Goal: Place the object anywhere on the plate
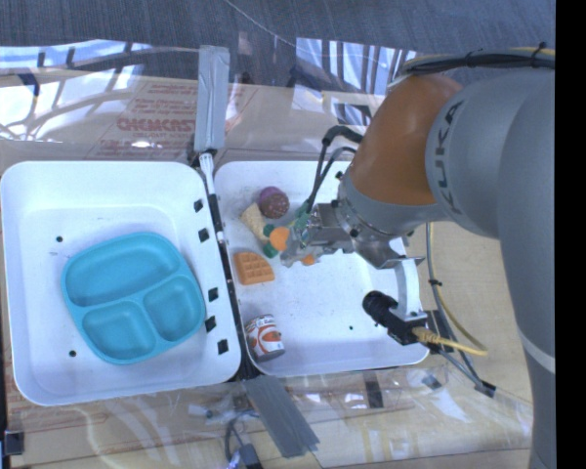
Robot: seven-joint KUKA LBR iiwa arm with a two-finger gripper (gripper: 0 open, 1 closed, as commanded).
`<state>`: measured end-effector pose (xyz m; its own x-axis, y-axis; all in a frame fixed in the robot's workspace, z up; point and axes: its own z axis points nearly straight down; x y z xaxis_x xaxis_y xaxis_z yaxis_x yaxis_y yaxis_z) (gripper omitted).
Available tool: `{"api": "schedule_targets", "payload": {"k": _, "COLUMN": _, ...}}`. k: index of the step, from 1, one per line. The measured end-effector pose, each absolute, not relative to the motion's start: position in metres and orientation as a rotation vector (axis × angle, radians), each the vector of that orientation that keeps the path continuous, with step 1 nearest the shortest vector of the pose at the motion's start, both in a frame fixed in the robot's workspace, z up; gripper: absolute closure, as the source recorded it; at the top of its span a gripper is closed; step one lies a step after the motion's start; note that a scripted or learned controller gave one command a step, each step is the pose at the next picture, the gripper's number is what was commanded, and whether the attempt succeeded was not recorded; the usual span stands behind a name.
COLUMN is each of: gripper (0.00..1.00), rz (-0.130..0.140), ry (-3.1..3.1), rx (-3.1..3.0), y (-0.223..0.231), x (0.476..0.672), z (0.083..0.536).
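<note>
Gripper: gripper [298,245] low in the right bin [322,355], among small toy foods; whether it is open, closed or gripping cannot be told from this slant.
Object: probably the orange piece [278,235] touching the gripper; not on the plate [132,296], which lies in the left bin [29,262].
Handling: looks light, stiff, smooth plastic; likely slippery, so grip across its middle.
Neighbours: waffle [254,268], purple ball [272,202], can [265,337].
Writing: "KUKA" on the arm [449,164]; red print on the cardboard [156,115], unreadable.
</note>
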<state>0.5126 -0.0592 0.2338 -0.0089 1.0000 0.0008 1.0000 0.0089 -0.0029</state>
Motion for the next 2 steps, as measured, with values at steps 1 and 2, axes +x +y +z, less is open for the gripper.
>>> {"api": "schedule_targets", "payload": {"k": 1, "gripper": 1.0, "rz": 0.007, "ry": -2.235, "rx": -2.199, "y": 0.0526, "x": 0.5416, "z": 0.1932}}
{"api": "schedule_targets", "payload": {"k": 2, "gripper": 0.0, "rz": 0.006, "ry": -2.23, "rx": -2.208, "y": 0.049, "x": 0.5424, "z": 0.1945}}
